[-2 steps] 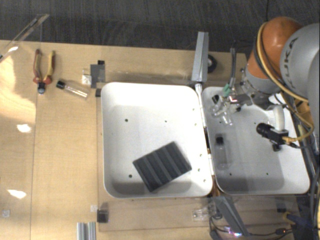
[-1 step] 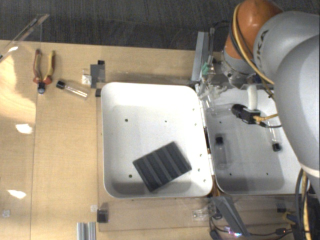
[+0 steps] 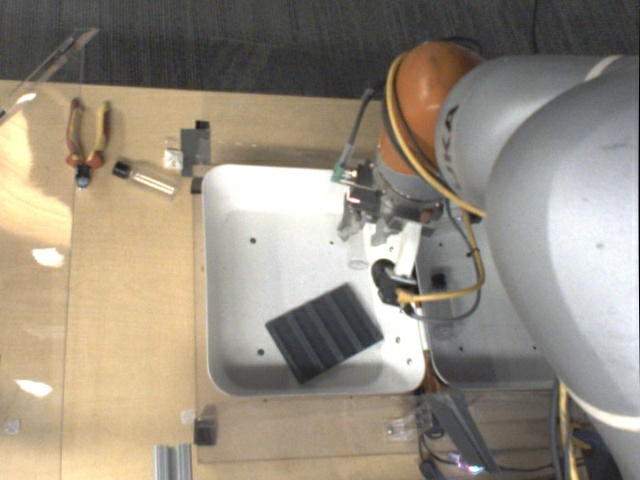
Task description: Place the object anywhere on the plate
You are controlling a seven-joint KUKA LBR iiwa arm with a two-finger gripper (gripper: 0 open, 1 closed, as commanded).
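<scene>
The dark ribbed plate (image 3: 324,332) lies tilted on the floor of the left white bin (image 3: 232,268), toward that bin's near right corner. The gripper (image 3: 362,230) hangs over the far right part of the same bin, beneath the grey arm (image 3: 540,198) and its orange band (image 3: 432,80), so the plate sits nearer and a little to the left of it, clearly apart. Whether the hand is open or closed cannot be told, and no object can be made out in it; pliers (image 3: 88,138) rest on the bench at far left.
</scene>
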